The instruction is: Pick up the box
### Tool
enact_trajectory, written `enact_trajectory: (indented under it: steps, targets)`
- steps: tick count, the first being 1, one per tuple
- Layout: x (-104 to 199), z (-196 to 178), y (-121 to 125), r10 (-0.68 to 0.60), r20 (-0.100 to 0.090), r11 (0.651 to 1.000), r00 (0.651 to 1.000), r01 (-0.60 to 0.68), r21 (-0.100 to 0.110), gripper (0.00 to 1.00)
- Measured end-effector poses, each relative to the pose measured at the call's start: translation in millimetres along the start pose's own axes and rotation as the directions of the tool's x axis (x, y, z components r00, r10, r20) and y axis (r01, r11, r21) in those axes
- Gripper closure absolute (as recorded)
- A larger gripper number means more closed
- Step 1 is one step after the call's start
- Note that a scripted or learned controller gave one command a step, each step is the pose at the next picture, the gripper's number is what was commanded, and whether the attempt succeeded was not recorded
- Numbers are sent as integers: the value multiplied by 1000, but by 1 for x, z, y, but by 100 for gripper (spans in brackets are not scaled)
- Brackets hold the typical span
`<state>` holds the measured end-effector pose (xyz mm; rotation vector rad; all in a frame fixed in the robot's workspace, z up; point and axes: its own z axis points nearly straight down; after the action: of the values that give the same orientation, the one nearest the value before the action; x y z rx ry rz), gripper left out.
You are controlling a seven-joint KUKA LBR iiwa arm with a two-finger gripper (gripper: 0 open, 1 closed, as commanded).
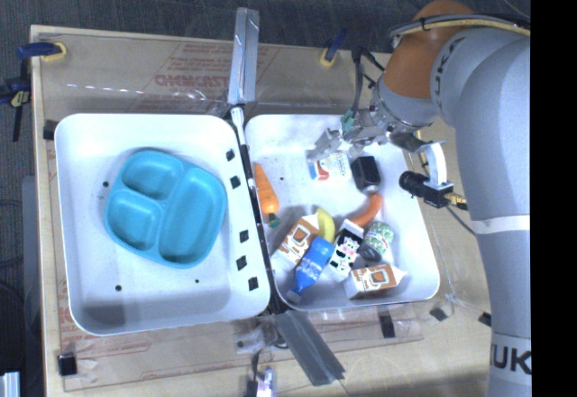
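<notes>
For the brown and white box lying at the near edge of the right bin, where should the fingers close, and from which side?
Judging from its pose, come straight down on the brown and white box and close across its shorter sides. It lies flat with its top face exposed; the bin wall crowds one side and the cow-print carton another.

A wooden bench (135, 57) is spanning the frame; two shallow white bins are sitting directly on it, the left bin (77, 233) at centre-left, the right bin (297, 138) at centre-right, touching along a shared middle edge.
</notes>
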<state>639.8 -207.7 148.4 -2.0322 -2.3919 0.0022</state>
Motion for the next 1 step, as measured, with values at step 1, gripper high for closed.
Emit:
enact_trajectory:
  steps: [1]
  targets:
    - [-4, 50, 17, -88, 7, 996, 996, 88, -11, 0]
